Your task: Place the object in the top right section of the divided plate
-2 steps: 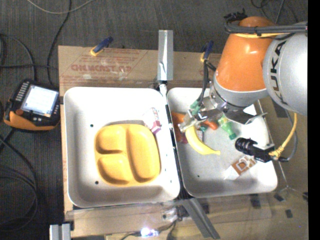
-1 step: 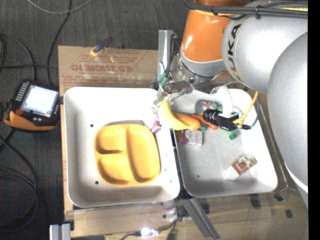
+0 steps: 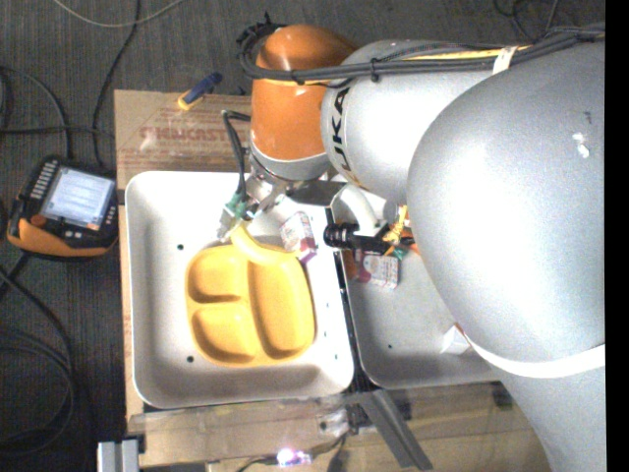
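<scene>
Plate [image 3: 251, 308], yellow, divided, sits in the left bin [image 3: 147, 264] toward its middle. Three sections: two small ones stacked on the view's left, one long one on the right. Long axis of that right section runs roughly top to bottom of the view. By my reading, "top right section" means the upper end of that long part, near the plate's upper rim.

Tool [image 3: 241, 209] hangs just above the plate's upper left corner, under the orange wrist [image 3: 295, 87]. Green bits show at its tip; whether it's apart or together, I cannot tell. Nothing is seen clamped in it.

Likely object: small pinkish-white item [image 3: 298, 234], lying just beside the plate's upper right rim, touching or nearly so, on the bin floor rather than in a section. It lies right of the tool, near it. Shape looks short and boxy, label-like print, too small to name. Long axis unclear.

Another item, a packet [image 3: 378, 266] with red and white print, sits by the divider between bins, on the right bin [image 3: 413, 342] side, next to a black part of the arm. Could also be the object; can't say which.

Judgement: object is not yet in the plate. The move turns on a short shift rightward from tool to item, then a short carry down-left into the target section.
</scene>
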### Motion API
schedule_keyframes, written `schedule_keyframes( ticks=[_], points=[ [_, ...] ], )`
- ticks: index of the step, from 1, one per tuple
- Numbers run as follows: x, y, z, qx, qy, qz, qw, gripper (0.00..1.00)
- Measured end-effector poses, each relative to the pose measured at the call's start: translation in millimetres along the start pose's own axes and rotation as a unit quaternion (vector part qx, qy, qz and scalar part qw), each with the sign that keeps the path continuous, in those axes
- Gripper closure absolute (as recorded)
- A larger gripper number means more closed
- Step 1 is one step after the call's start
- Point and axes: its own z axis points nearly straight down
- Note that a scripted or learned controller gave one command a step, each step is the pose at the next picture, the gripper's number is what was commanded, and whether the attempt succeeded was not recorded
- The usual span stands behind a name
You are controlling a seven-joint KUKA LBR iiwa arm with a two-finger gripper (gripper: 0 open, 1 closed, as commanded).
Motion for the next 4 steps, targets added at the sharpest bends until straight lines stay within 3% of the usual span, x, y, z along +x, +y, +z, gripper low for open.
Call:
schedule_keyframes(
  ticks=[1, 2, 3, 4],
  points=[
    [-6, -81, -100, -0.001, -0.001, 0.002, 1.0000, 1.00],
    [16, -6, -47, 0.000, -0.001, -0.057, 0.9984, 1.00],
    [16, -6, -47, 0.000, -0.001, -0.057, 0.9984, 0.00],
    [52, -5, -7, 0.000, 0.001, -0.009, 1.0000, 0.00]
  ],
)
